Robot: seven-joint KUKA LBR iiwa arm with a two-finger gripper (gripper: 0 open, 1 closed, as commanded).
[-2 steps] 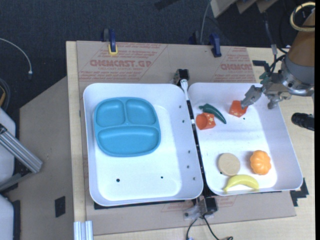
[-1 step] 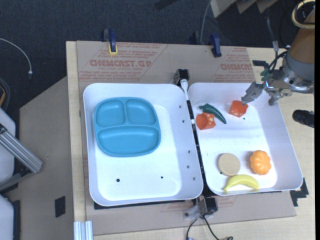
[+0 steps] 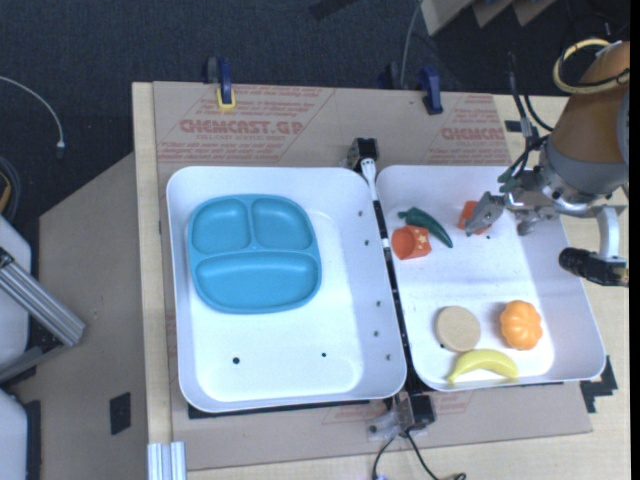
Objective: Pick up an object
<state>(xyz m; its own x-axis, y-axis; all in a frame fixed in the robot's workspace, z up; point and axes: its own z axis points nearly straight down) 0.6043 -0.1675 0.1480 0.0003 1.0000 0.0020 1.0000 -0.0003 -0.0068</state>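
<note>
The gripper (image 3: 497,211) hangs at two o'clock in the right bin (image 3: 560,278); how far it is open I cannot tell. A small orange piece (image 3: 468,213) sits beside it, probably light, hard and graspable across its width. The tomato (image 3: 411,242) and green pepper (image 3: 427,224) lie toward nine o'clock, apart.

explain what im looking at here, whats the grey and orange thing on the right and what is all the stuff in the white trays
It is a robot arm reaching in from the right, filmed by one fixed camera looking down at a slant. Its gripper hangs above the far part of the right bin; a small red-orange piece sits at its tip, but I cannot tell whether it is held. That bin holds toy food: a red pepper, a green chilli, a tan round disc, an orange fruit and a banana. The left bin holds a blue divided plate. Both rest on a brown board.
</note>
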